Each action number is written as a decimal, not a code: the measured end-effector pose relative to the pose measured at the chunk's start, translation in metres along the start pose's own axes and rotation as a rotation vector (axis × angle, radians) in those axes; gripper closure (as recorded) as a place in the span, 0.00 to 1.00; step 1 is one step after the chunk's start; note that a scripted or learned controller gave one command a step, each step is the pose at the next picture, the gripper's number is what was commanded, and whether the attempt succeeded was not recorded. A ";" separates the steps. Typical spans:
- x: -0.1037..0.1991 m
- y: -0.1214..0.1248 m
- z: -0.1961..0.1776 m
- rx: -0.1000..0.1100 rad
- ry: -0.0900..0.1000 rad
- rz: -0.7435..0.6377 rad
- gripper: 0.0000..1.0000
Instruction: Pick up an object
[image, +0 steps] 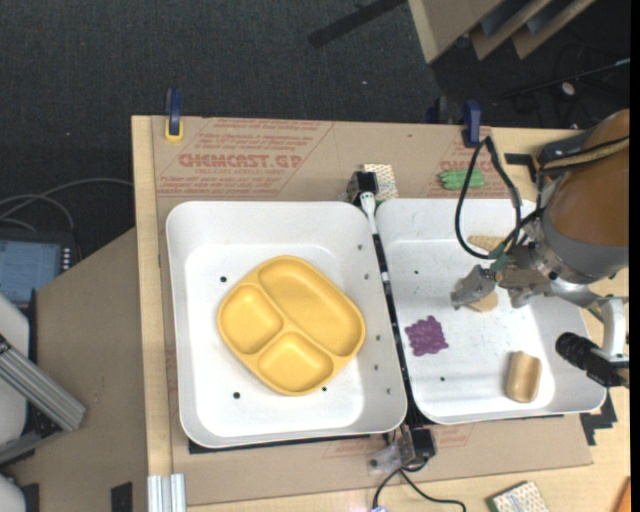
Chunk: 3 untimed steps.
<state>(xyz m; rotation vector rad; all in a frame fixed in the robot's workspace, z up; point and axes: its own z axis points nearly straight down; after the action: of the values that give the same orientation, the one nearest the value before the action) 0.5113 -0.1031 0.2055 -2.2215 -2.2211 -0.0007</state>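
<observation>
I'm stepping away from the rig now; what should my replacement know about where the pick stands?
Hand: low in the right bin, over its upper middle, at a small tan object; whether it grips that object cannot be told.
Things: purple grape cluster at the right bin's left side; gold cylinder near its lower right; yellow divided plate in the left bin.
Done: no lift visible.
Left: grasp one object and raise it.

Glossy yellow plastic tray (290, 323); smooth white plastic bins (190, 300); matt cardboard bench (250, 150).
</observation>
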 end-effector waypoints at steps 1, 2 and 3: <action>0.009 -0.034 0.125 0.003 0.000 0.001 0.00; 0.008 0.040 0.120 -0.007 -0.002 -0.003 0.00; -0.047 0.041 0.121 -0.003 -0.005 0.004 0.00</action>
<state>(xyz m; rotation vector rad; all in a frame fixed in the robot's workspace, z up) 0.5525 -0.1497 0.0848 -2.2295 -2.2205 0.0017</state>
